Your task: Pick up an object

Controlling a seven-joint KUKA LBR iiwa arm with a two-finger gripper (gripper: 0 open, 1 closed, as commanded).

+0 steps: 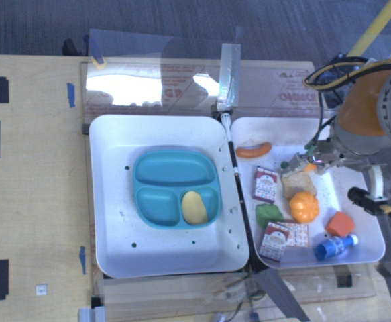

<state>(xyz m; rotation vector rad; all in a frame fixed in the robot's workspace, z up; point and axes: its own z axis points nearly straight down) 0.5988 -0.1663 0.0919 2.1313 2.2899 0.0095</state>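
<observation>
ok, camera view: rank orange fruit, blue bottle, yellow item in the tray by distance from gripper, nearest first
1. Orange fruit, right bin, just below the gripper.
2. Blue bottle, right bin's lower corner.
3. Yellow item, in the teal tray, left bin, clearly farthest.

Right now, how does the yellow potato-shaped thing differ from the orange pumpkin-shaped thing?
The smooth yellow oval potato-shaped toy lies alone in a compartment of the teal divided tray in the left white bin. The round, ribbed orange pumpkin-shaped toy sits directly on the floor of the right white bin, crowded among other items. The yellow one is longer, the orange one rounder. Both look like toy food.
</observation>
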